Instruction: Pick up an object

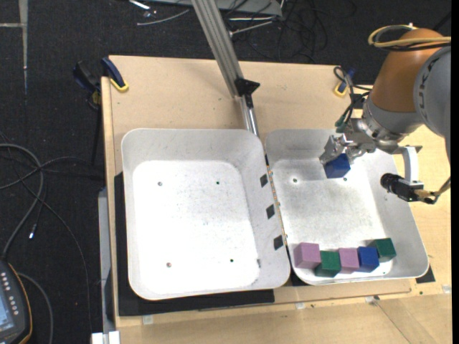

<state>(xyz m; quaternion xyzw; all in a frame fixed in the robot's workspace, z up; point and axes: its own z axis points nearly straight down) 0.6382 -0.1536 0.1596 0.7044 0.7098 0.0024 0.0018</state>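
Wooden bench (186,95) bears two white bins (143,145), seemingly touching.

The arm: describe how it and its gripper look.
The arm is bulky and rounded, with a grey shell and a broad orange band above the wrist. A thin pale cable loops over the top of that band. Below it the wrist narrows to a grey metal gripper, small and angular. A white bracket carrying a black part juts from the wrist's side.
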